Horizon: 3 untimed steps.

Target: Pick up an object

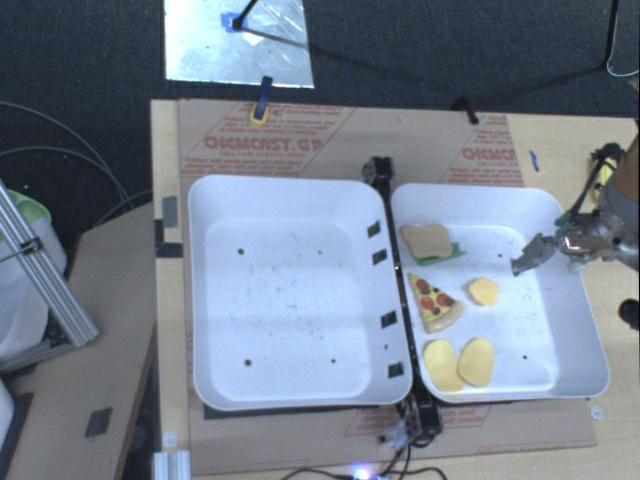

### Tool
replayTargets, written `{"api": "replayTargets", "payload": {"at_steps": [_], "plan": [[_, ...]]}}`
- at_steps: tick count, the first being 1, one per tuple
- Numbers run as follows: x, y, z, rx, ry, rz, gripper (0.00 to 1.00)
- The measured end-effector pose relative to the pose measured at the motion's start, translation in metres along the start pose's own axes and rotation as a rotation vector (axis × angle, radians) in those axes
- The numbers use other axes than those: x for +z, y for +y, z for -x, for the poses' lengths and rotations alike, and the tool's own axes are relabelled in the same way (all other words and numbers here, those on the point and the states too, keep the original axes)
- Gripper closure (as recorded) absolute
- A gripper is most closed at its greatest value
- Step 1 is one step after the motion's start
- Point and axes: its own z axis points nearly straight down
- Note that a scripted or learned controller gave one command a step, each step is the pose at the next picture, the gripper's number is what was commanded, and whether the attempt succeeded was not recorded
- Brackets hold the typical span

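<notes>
The right bin (pixel 560 368) holds a toy sandwich with a green leaf (pixel 430 241), a pizza slice (pixel 437 302), a small round yellow piece (pixel 483 291) and two yellow oval pieces (pixel 440 362) (pixel 477 361) near its front. My gripper (pixel 530 256) reaches in from the right edge and hovers over the right bin's upper right part, to the right of the small yellow piece. Nothing shows between its fingers.
The left bin (pixel 210 298) lies beside the right one, joined by a black hinge strip (pixel 395 298). Both rest on a cardboard sheet (pixel 300 138). A metal plate (pixel 235 28) lies beyond the bench, and an aluminium frame (pixel 40 268) stands at the left.
</notes>
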Motion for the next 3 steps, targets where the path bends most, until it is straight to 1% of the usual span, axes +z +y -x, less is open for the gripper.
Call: {"api": "replayTargets", "payload": {"at_steps": [1, 2, 3], "plan": [[0.135, -0.051, -0.097, -0.006, 0.006, -0.006, 0.0], [0.006, -0.041, -0.148, -0.009, 0.002, 0.013, 0.0], [0.076, -0.051, -0.074, 0.009, -0.002, -0.006, 0.0]]}}
